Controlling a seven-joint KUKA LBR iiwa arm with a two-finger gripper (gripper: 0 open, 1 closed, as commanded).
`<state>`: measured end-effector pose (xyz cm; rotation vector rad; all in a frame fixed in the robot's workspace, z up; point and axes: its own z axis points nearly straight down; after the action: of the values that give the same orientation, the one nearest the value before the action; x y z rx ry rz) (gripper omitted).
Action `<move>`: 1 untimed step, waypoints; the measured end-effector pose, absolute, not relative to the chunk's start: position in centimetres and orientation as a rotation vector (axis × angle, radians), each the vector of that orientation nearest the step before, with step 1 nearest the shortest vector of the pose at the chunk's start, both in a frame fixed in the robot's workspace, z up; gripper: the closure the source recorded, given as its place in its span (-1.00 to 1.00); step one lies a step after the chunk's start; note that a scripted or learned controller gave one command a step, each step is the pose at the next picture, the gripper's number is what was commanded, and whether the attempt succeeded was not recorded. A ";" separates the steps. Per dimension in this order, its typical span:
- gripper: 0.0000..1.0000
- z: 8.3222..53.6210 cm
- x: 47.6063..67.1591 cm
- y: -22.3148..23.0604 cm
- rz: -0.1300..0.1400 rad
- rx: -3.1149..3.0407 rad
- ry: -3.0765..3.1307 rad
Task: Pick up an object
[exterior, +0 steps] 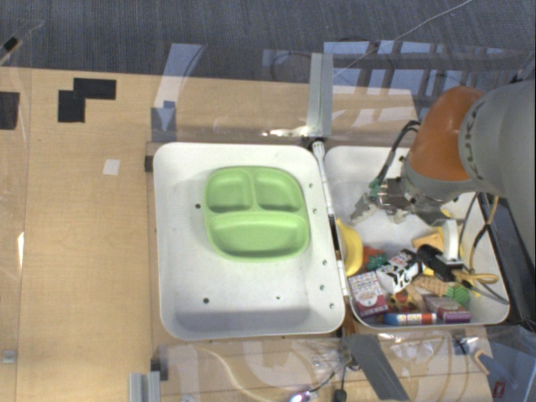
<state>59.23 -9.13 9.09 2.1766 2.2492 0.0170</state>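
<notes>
Gripper [378, 201] hangs over bare upper part of right bin [360, 164]; whether jaws apart or together, I cannot tell. Toys [410, 290] heaped at bin's near end, banana [352, 249] by left wall. I'd target banana: isolated, clear of clutter.

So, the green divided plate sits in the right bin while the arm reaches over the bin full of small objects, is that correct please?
Not quite: the camera view shows the green divided plate in the left bin, not the right. The rest holds: the arm reaches over the right bin, where the small objects lie.
</notes>
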 end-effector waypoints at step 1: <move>-1.00 9.3 49.2 -10.5 0.017 2.077 2.335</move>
<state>49.23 -10.52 9.25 2.0775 2.3350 0.0167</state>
